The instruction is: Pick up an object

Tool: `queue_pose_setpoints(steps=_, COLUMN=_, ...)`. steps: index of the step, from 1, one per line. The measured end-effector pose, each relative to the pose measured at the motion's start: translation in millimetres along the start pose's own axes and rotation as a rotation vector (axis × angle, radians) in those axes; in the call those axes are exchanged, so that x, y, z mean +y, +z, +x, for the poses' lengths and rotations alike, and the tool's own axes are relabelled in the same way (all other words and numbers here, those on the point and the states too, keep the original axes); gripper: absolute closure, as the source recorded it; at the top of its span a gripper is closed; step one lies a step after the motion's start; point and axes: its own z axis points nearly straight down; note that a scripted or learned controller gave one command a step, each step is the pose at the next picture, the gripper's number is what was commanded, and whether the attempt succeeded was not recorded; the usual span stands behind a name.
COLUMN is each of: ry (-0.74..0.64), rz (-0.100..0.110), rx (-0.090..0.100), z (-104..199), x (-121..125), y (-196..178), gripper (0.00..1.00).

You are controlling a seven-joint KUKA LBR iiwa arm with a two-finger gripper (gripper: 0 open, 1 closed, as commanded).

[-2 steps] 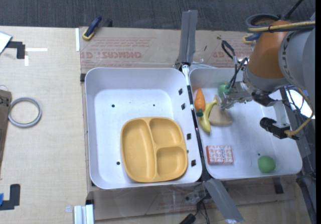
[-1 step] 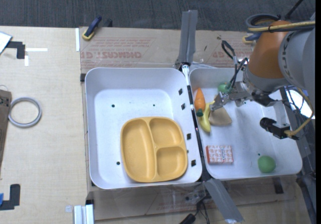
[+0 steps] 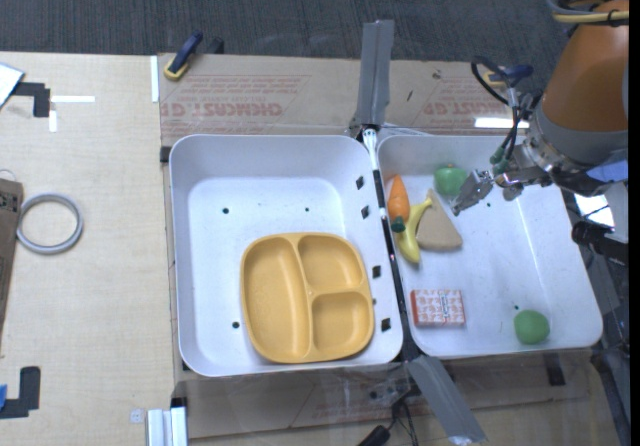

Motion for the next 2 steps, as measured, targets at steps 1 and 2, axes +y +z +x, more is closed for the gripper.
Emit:
queue_pose_setpoints(steps=1, ry=-0.029, rz=-0.008, rx=-0.001, z=-11.3, x=31.9, y=126.2, gripper=0.0)
queue_pose_setpoints(steps=2, ry=-0.028, rz=-0.011, rx=-0.002, z=-12.2, x=33.0, y=115.3, gripper=1.0)
